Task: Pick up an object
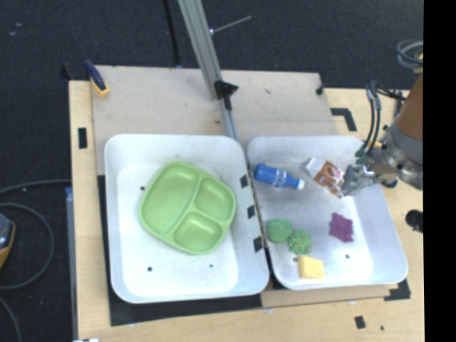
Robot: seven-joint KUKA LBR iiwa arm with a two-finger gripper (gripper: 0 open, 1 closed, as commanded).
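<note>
The grey arm with an orange band (409, 130) reaches in from the right, low over the right shallow white bin (377, 262). Its two-finger gripper (353, 182) touches the small brown and white packet (327, 176) near the bin's far side. The view is too unclear to tell more about its grasp.
</note>
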